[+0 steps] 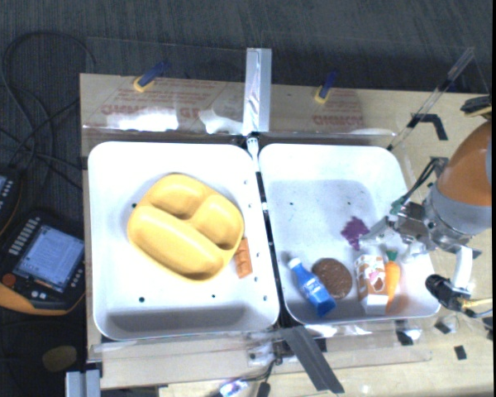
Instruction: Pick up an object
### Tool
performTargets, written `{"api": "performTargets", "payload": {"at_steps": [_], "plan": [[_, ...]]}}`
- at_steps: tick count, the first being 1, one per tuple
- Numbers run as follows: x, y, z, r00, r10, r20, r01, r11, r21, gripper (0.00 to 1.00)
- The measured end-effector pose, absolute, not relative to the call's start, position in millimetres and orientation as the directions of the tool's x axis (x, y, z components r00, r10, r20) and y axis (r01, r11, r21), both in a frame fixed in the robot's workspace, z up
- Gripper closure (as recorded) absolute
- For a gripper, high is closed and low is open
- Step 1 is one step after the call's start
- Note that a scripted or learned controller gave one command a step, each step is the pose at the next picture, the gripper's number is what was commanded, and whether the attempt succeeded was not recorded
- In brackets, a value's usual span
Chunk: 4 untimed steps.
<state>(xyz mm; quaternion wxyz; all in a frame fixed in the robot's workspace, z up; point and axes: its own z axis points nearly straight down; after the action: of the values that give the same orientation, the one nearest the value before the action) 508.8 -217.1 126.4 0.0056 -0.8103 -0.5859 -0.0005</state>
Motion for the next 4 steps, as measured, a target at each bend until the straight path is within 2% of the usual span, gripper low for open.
{"api": "performTargets", "payload": {"at_steps": [1, 2, 3, 4], "plan": [[556.6, -179, 89, 0.378, 0.926, -0.002, 0.926, -0.378, 0.007, 0.00], [557.2, -179, 99, 0.377, 0.926, -0.004, 0.926, -0.377, 0.009, 1.00], [568.7, -117, 242, 0.362, 0.932, -0.005, 0.932, -0.362, -0.001, 1.00], [519.0, -108, 221, 0.333, 0.943, -0.004, 0.943, -0.333, -0.004, 1.00]]}}
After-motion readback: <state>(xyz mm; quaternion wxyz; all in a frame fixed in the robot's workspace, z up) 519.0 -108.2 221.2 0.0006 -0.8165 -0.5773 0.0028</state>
